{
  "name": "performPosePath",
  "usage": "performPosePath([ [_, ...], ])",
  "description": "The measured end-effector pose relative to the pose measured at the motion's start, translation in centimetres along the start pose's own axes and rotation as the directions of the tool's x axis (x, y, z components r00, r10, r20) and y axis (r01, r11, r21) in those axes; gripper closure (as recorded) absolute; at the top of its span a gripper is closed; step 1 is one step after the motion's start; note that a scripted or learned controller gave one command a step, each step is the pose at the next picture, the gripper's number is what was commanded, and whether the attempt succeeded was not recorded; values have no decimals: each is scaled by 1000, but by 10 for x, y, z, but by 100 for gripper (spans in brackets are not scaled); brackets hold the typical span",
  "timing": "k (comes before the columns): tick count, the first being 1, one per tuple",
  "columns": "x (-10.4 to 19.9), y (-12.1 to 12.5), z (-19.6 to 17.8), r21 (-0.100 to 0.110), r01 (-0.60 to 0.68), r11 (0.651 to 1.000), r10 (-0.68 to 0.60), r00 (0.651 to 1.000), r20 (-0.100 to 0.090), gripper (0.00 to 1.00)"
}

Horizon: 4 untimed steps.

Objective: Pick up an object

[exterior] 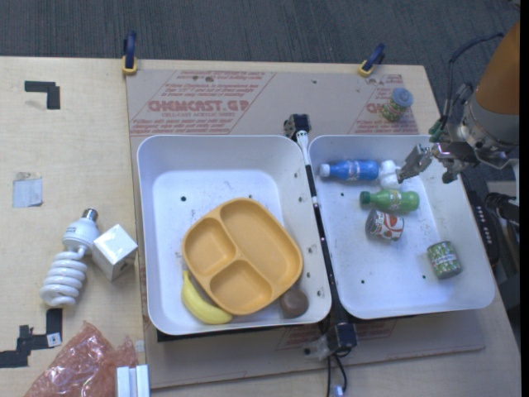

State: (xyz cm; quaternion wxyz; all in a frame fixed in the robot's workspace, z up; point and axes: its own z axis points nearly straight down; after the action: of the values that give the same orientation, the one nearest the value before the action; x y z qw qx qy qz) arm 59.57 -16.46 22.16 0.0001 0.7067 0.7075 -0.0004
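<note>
The right bin [397, 296] holds a blue bottle [350, 170] lying at the back, a green bottle [389, 199] just in front of it, a crushed red and white can [385, 226] and a small green can [444, 260] near the right wall. My gripper [428, 160] hangs over the back right part of this bin, just right of the bottles' caps. Its fingers are spread and nothing is between them. The left bin [157, 222] holds an orange divided plate [240, 256], a banana [202, 303] partly under it, and a brown lump [293, 304].
A small jar [398, 105] stands on the board behind the right bin. Left of the bins lie a spiral light bulb [69, 259], a white cube [115, 251] and a red mesh bag [78, 364]. Blue clamps [129, 53] hold the board's far edge.
</note>
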Motion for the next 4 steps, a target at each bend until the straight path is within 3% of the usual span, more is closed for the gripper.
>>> performPosePath([
  [1, 16, 45, 35, -1, 1, 1000, -1, 1000, 1, 0],
  [2, 34, -34, 71, 0, -3, 1000, 3, 1000, 0, 0],
  [3, 41, 14, 62, -2, 0, 1000, 0, 1000, 0, 0],
  [4, 45, -56, 82, 0, -3, 1000, 3, 1000, 0, 0],
])
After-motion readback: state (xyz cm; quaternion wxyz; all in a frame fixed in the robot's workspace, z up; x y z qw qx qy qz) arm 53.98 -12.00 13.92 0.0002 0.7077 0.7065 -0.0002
